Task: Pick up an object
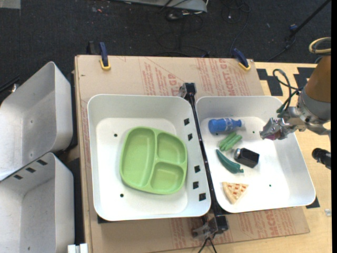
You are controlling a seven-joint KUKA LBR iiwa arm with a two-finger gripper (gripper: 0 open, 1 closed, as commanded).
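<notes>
Two shallow white bins are sitting side by side on the bench. The left bin (100, 157) is holding one green divided plate (154, 161), which is lying flat and taking most of the floor. The plate has three compartments, and nothing is lying in any of them. I judge it is too wide and flat for an easy pick, so it is probably not the target.

The right bin (295, 194) is holding the smaller things, five by my count, and they are lying loose in the left half of the bin, as if dropped there for random picking. One blue bottle (223, 125) is lying on its side near the far wall. Just below it, one light green piece (230, 141) is lying at a slant, and one dark green curved piece (228, 161) is lying near it. One small black block (247, 157) is resting just beside the dark green piece. One pizza slice toy (234, 191) is lying apart, nearer the front wall.

The gripper (271, 130) is hanging over the right part of this bin, near its far right corner, well apart from the objects. Nothing is showing under it. If its jaws are wide or narrow, I cannot tell; it is too small and blurred here. The pick is not yet done, in my judgement.
</notes>
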